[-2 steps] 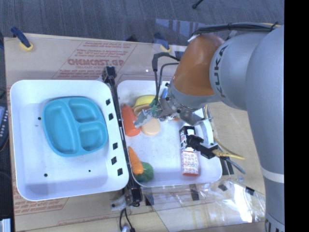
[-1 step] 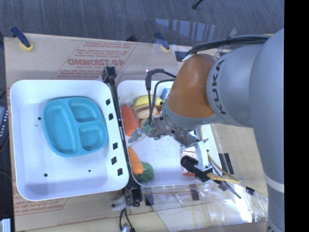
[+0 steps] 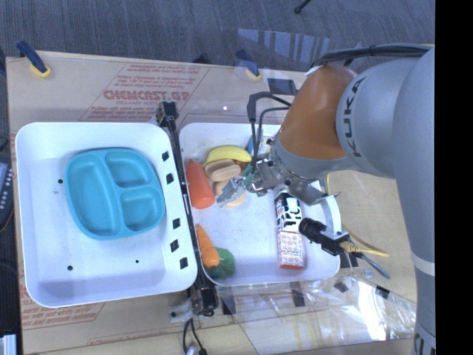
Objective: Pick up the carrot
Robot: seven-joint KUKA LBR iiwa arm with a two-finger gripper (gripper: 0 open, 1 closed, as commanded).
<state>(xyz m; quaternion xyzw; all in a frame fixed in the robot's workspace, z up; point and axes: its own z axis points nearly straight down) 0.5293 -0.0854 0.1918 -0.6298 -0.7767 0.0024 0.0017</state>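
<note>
One fixed camera looked down at a slant from above the surface (image 3: 111, 80), near enough that the two white bins filled most of its frame. The left bin (image 3: 29, 220) sat toward the frame's left, the right bin (image 3: 251, 272) beside it, and the arm (image 3: 369, 117) entered from the right.

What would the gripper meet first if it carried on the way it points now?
Probably the round tan bread-like toy beside the yellow banana: the gripper points left at that cluster. The long orange carrot lies just beyond; depth is unclear.
</note>
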